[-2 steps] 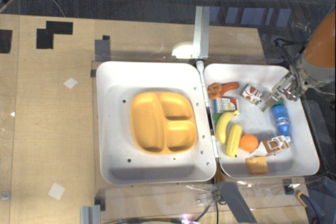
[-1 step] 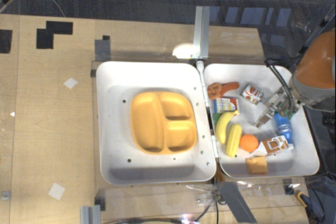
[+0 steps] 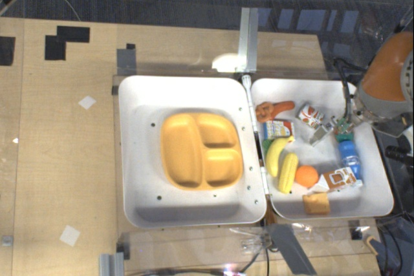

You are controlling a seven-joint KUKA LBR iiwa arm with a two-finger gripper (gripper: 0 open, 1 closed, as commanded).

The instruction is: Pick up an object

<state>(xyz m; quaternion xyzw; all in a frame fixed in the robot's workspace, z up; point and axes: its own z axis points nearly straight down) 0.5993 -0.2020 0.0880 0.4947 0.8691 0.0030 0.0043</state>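
Observation:
The right bin (image 3: 381, 200) holds several toy foods. I see a reddish-brown sausage (image 3: 274, 110), a red-and-white carton (image 3: 309, 116), a banana (image 3: 276, 153), a yellow corn-like piece (image 3: 288, 172), an orange (image 3: 307, 176), a blue bottle (image 3: 349, 158), a small white-and-orange carton (image 3: 343, 178) and a tan bread piece (image 3: 315, 203). My gripper (image 3: 327, 129) hangs low over the bin's upper middle, between the red-and-white carton and the blue bottle. Nothing is visibly held in it.
The left bin (image 3: 139, 139) contains a yellow divided tray (image 3: 199, 149). A metal post (image 3: 248, 35) stands behind the seam between the bins. The grey arm with its orange band (image 3: 387, 74) comes in over the right bin's far right corner.

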